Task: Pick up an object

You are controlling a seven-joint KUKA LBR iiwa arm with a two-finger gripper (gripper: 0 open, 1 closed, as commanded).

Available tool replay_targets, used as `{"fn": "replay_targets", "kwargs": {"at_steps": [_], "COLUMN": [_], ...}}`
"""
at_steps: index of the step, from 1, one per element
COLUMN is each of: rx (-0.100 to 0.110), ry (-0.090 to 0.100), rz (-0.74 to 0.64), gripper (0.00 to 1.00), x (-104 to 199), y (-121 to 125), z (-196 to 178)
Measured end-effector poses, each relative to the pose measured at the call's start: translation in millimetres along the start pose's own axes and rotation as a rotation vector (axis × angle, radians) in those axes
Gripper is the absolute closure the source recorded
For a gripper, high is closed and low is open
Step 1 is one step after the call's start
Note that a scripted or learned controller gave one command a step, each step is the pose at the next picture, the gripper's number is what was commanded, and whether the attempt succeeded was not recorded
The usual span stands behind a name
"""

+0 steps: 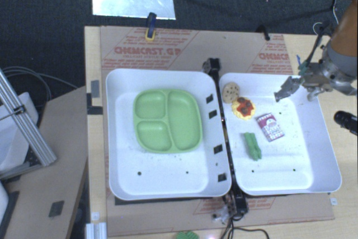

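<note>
Gripper [296, 89] is hung above right white bin [321, 137], fingers apart, nothing held. Small red-and-white packet [269, 126] is best approached squarely from above, then closed on.

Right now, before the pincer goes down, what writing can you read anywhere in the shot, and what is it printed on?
"CHEMCAST G P", red print on the brown board behind the left bin; the last letters are uncertain.
Red print on the board behind the right bin looks like the same brand, slanted and cut off; not readable.
White lettering on the small red packet in the right bin: too small and blurred to read.
</note>
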State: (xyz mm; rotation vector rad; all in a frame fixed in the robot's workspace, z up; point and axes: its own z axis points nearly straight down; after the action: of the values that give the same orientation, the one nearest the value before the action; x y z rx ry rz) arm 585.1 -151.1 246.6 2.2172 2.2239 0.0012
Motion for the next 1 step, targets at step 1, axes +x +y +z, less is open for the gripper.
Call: {"fn": "replay_targets", "kwargs": {"at_steps": [1], "rx": [0.015], "ry": [0.004], "rz": [0.002], "gripper": [0.00], "x": [3.2], "y": [-22.1], "z": [154.5]}}
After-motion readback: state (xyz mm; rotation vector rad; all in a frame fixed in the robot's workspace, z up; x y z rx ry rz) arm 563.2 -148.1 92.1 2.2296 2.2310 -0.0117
